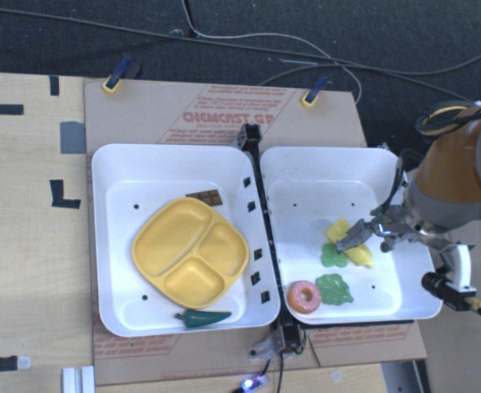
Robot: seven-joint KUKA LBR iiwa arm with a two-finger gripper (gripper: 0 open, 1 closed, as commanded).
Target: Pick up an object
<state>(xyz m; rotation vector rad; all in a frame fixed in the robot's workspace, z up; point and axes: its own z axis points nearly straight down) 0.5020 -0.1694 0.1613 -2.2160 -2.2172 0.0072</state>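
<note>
Donut [304,296] and green toy [334,288] sit at the right bin's [322,164] lower edge, spare targets. Above them, mid-frame right, the gripper [356,237] dips onto a yellow toy [347,242], likely its pick; I cannot tell how its jaws stand. Frame left, a yellow tray [191,251] rests untouched.

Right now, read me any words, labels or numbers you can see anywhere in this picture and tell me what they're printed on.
"CHEMCAST GP" in red, roughly as it reads since the letters are soft, on the brown cardboard sheet behind the two white bins.
Smaller red lines above and below that name on the same sheet: too blurred to read.
A red printed strip on the cardboard edge below the left bin: too blurred to read.
</note>
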